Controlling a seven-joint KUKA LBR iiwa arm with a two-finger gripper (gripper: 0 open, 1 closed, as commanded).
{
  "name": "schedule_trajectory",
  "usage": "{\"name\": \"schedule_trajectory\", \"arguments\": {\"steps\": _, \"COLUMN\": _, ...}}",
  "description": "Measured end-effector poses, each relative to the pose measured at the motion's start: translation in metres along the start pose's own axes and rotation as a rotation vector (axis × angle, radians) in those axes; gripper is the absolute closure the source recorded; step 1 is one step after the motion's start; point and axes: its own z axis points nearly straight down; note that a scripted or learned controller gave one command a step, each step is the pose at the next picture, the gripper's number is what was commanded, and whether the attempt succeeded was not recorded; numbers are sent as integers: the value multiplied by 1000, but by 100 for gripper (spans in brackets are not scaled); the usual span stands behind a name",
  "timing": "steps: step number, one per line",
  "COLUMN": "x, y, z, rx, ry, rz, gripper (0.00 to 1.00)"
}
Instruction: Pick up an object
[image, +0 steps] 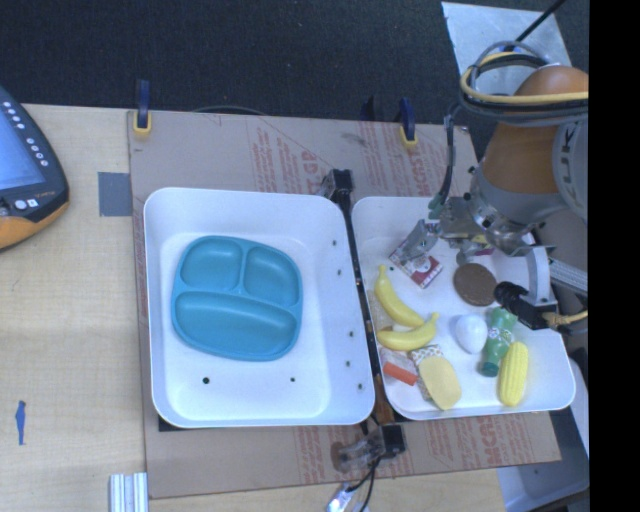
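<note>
The right bin (560, 395) holds several toy foods. There are two bananas (400, 318), a small carrot piece (400, 374), a pale yellow piece (441, 382), a corn cob (513, 373), a green bottle (496, 340), a white egg (468, 333), a brown disc (476, 284) and a red and white packet (428, 269). My gripper (417, 243) hangs low over the far left part of this bin, right above the packet's upper edge. Nothing shows as held in it.
The left bin (160, 300) carries a blue divided plate (238, 297). A tablet-like device (25, 165) lies on the bench at the far left. Clamps (142, 110) pin the cardboard sheet under the bins at its far edge.
</note>
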Motion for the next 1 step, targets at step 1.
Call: {"name": "schedule_trajectory", "arguments": {"steps": 1, "x": -12, "y": -44, "z": 105, "rx": 6, "ry": -2, "rz": 3, "gripper": 0}}
